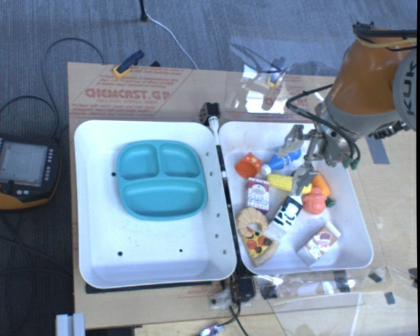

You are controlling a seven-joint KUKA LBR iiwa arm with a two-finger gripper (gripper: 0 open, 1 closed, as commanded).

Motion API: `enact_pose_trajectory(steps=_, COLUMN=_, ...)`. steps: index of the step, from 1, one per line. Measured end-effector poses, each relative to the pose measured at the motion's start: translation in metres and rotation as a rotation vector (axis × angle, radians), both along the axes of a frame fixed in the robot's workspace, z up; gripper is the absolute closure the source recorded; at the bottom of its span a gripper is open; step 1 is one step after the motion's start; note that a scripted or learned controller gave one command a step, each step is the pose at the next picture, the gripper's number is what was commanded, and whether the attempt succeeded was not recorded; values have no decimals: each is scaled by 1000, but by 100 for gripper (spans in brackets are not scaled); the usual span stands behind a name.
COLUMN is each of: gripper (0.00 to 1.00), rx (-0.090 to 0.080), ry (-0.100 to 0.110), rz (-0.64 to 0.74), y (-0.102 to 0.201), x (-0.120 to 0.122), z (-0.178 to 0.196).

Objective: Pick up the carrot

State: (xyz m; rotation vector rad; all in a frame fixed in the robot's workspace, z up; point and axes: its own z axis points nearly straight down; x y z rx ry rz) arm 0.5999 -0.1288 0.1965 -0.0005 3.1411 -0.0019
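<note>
From the overhead camera we see the gripper (302,161) low in the right bin (360,247), fingers spread and holding nothing, the carrot (321,185) just right of them beside a tomato (313,202), so we'd shift right, straddle it, then close.

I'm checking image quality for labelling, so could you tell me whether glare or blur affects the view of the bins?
In the camera view, a bright glare patch sits on the clear plastic behind the right bin; the gripper and the toys near it look soft and hard to separate; the blue tray in the left bin is evenly lit and sharper.
</note>
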Motion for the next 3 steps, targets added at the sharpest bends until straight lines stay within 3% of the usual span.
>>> enact_pose_trajectory(steps=1, gripper=0, rx=-1, ry=-13, rz=95, y=-55, x=-1, z=-76)
enact_pose_trajectory(steps=2, gripper=0, rx=4, ry=-17, rz=146, y=-89, x=2, z=-105)
enact_pose_trajectory(steps=3, gripper=100, rx=-5, ry=-26, rz=150, y=-89, x=5, z=-94)
